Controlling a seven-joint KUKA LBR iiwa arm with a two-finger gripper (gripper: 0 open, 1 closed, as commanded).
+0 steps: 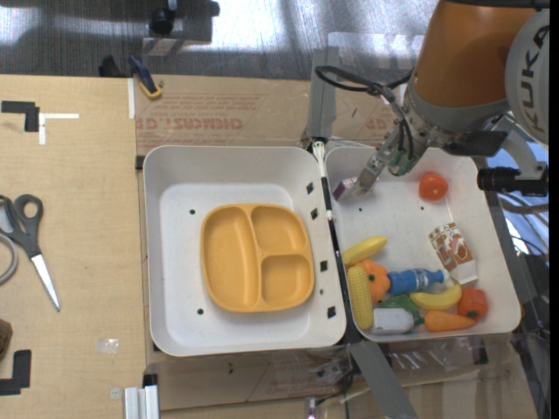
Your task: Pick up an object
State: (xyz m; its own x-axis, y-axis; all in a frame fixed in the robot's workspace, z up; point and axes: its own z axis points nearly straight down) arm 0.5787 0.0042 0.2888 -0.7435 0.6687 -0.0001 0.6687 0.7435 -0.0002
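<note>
While the tool (pixel 365 180) hangs low over the far left corner of the right bin (pixel 500 260), whether it is released or clenched cannot be told. Nearest the camera, a toy heap (pixel 409 297) is seen well below the tool; a red tomato (pixel 433 186) lies just to its right.

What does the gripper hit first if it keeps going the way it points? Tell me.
The gripper slants down toward the right bin's upper left corner. Bare bin floor there comes first, probably; the purple item at its tip is unclear. The tomato lies off that line.
</note>
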